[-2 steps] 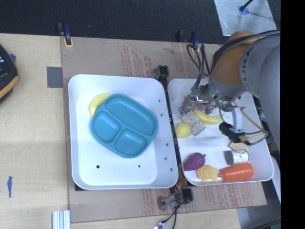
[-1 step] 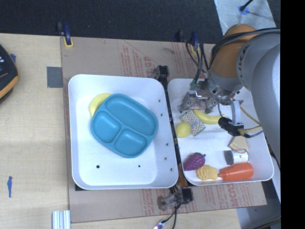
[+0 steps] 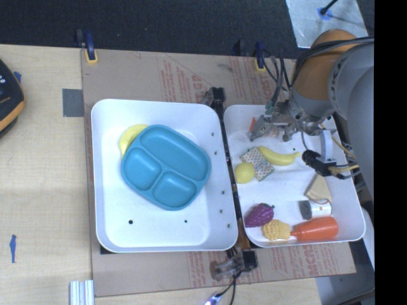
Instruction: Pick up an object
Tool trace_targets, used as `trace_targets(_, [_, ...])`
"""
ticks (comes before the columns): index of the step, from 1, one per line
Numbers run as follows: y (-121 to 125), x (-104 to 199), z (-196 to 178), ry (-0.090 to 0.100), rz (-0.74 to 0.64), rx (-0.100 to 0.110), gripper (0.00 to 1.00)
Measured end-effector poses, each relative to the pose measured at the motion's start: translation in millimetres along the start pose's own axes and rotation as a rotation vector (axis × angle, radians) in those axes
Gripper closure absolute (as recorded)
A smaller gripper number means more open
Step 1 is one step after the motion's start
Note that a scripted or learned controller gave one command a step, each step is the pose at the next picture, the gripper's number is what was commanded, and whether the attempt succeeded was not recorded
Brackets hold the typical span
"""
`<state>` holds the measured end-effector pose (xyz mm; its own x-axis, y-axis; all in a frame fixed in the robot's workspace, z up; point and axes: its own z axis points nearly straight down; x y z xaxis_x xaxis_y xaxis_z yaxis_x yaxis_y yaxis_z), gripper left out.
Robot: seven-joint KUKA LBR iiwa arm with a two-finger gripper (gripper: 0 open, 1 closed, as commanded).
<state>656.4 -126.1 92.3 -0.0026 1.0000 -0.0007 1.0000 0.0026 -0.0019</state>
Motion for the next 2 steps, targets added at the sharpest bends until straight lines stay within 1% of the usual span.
trace_targets(1, [-60, 25, 1, 0.000, -0.001, 0.003, 0.00])
trace_targets(2, [-60, 23, -10, -0.002, -0.004, 0.004, 1.00])
